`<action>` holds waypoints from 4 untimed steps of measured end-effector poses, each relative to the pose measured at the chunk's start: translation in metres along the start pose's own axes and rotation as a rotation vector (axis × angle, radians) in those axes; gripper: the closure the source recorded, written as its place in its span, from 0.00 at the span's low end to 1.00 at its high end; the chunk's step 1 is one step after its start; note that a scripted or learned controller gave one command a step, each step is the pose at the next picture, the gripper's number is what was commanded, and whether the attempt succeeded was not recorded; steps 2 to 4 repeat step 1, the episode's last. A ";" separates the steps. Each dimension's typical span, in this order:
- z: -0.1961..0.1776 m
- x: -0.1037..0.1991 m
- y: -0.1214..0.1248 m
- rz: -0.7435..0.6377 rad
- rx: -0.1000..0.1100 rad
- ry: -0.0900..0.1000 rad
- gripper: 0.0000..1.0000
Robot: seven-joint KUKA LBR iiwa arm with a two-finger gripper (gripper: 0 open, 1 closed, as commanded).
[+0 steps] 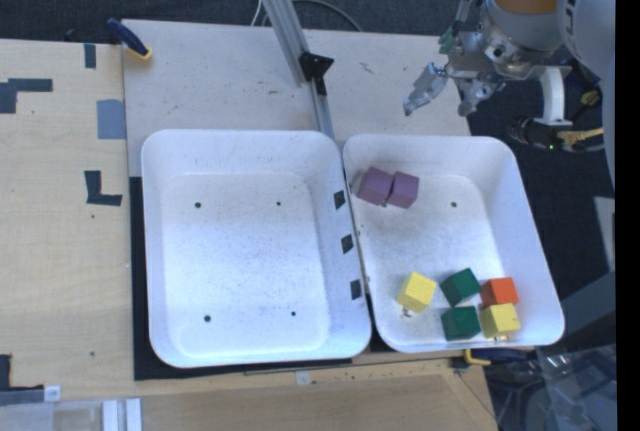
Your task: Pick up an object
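You are at the approach step: nothing is picked yet, and the gripper (452,91) hangs above the pale worktop (220,79) just beyond the far rim of the right-hand shallow white plastic bin (520,189), not over its contents. Its two fingers stand spread apart, one pointing toward the left with its tip free, and nothing sits between them.

Your candidates all lie in that right bin. Two purple cubes (387,187) sit touching each other near the far left corner, closest to the gripper. At the near end you have a cluster: a yellow cube (417,292) a little apart on the left, then a dark green cube (460,285), a second green cube (460,322) below it, an orange cube (499,291) and another yellow cube (500,320) packed against the near right wall. The left-hand shallow white bin (160,219) offers nothing to grasp.

For the next move, I judge you must carry the gripper over the right bin, line it up above one cube and bring it down with the fingers either side. The lone yellow cube looks the easiest, having room around it; the purple pair and the packed cluster risk a finger landing on a neighbour
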State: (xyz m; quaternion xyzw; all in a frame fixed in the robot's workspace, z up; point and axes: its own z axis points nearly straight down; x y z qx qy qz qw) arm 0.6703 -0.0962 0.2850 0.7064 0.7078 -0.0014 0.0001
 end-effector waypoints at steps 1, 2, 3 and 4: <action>0.045 -0.036 0.010 0.004 0.004 0.000 0.00; 0.045 -0.036 0.010 0.004 0.004 0.000 0.00; 0.045 -0.036 0.010 0.004 0.004 0.000 0.00; 0.045 -0.036 0.010 0.004 0.004 0.000 0.00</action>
